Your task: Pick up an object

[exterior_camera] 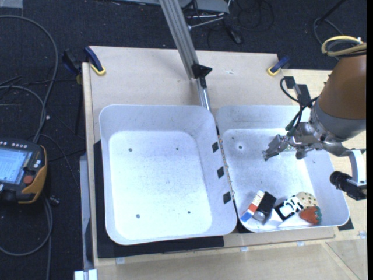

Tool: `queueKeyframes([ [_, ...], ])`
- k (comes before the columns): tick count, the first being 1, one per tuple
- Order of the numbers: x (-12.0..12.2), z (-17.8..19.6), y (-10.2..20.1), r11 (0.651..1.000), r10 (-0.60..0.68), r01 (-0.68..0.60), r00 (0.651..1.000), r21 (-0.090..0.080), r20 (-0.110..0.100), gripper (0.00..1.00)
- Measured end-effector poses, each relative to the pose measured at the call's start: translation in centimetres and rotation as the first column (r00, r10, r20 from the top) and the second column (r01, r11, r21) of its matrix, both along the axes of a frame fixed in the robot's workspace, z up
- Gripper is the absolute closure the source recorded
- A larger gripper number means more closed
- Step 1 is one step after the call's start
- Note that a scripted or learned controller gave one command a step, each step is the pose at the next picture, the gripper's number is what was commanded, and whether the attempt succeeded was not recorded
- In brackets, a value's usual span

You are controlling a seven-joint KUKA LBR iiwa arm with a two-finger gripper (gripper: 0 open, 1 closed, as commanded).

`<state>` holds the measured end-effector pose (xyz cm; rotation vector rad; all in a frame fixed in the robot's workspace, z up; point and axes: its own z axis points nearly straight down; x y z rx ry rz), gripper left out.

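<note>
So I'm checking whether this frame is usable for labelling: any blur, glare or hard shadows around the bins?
Camera view: lighting is even, both white bins are bright without blown-out glare; the end effector looks soft, so its fingers are hard to read; the small objects are small and slightly fuzzy.

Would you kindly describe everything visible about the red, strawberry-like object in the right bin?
The strawberry-like object is small, rounded and red-orange, with a darker greenish patch at one end, and looks like a plastic toy. It lies in the near right corner of the right bin, close against the bin's curved wall. A pale, speckled round item sits just behind it, and a black-and-white object lies at its left; whether they touch it is unclear. The gripper hangs well away from it, farther back in the bin.
</note>
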<state>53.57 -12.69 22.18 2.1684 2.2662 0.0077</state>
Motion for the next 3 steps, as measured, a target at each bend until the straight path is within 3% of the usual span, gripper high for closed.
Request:
queueKeyframes([
  [1, -1.8, -2.9, 1.2, 0.999, -0.044, 0.044, 0.999, 0.000, -0.009, 0.00],
  [2, -0.8, -2.6, 4.8, 0.999, -0.041, 0.041, 0.999, 0.001, -0.007, 0.00],
  [3, -1.6, 6.2, -2.0, 1.000, -0.013, 0.013, 1.000, -0.002, -0.001, 0.00],
])
